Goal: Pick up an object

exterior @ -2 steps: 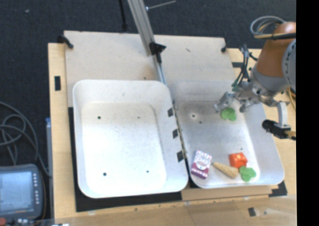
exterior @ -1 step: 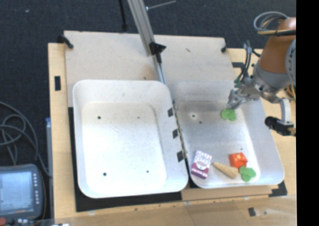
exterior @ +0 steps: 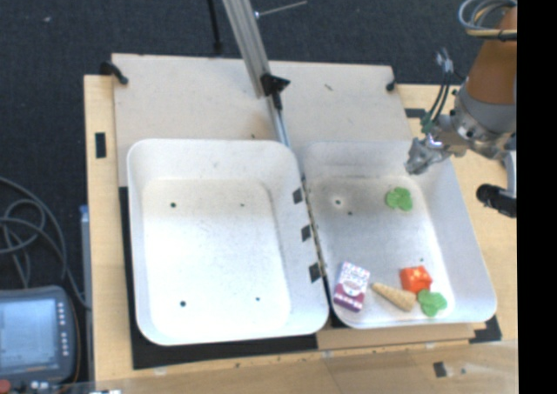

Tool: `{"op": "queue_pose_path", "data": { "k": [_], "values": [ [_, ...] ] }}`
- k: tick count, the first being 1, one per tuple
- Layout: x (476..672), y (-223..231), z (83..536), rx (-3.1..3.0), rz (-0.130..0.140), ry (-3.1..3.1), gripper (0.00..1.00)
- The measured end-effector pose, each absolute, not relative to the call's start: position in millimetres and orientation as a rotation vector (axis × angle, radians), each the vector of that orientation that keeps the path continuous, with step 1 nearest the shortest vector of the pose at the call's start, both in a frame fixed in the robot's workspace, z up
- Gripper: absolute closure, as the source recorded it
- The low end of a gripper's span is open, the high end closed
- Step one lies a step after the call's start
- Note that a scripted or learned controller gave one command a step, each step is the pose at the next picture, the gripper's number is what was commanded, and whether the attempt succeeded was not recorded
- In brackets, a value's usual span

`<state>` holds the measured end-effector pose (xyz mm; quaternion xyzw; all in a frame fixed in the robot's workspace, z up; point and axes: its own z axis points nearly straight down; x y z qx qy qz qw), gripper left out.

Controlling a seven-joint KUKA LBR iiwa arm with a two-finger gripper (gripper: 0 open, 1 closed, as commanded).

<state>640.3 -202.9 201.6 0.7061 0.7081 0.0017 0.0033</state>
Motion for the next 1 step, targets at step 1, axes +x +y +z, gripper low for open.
{"op": "queue_pose_path", "data": {
  "k": [1],
  "values": [
    [640.9,-203.9,202.4,2.216,0.001,2.223,1.0]
  ]
}}
